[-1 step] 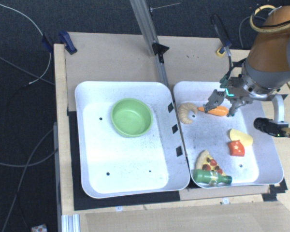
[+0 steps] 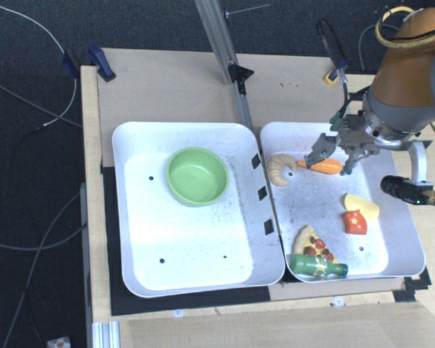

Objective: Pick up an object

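My gripper (image 2: 335, 158) hangs over the back of the right bin (image 2: 399, 245), its two dark fingers spread open. An orange toy carrot (image 2: 325, 167) lies just under and between the fingertips; whether they touch it I cannot tell. A tan croissant (image 2: 280, 168) rests to the left of the carrot. Nearer the front lie a yellow wedge (image 2: 362, 205) with a red piece (image 2: 355, 223) against it, a pizza slice (image 2: 313, 243) and a green bottle (image 2: 317, 268) on its side.
The left bin (image 2: 152, 252) holds a green bowl (image 2: 197, 175). A metal pole (image 2: 221, 31) rises behind the gap between the bins. A black cylinder (image 2: 402, 188) on the arm sticks out over the right bin's right side.
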You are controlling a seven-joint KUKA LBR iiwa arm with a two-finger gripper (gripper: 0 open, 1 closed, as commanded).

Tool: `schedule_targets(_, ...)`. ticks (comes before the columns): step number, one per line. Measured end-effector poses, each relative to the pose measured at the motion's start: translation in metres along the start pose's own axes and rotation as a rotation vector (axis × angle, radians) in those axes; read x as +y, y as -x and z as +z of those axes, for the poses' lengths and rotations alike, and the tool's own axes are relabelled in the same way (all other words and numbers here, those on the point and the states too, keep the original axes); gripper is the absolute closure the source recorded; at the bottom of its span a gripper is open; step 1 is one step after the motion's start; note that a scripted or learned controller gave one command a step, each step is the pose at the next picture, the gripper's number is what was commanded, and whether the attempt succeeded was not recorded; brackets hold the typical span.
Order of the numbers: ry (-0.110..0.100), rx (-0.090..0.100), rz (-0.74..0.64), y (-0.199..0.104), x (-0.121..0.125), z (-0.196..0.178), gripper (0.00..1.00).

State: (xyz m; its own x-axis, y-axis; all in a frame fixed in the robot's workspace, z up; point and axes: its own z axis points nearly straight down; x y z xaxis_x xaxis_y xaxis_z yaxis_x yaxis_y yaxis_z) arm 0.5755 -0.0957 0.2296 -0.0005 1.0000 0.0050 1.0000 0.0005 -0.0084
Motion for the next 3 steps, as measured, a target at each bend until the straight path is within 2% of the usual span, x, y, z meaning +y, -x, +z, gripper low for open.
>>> schedule_targets(2, -0.009, 0.001, 0.002, 0.005, -0.015, 0.120, 0.00)
schedule_targets(3, -0.007, 0.002, 0.002, 0.003, -0.016, 0.135, 0.00)
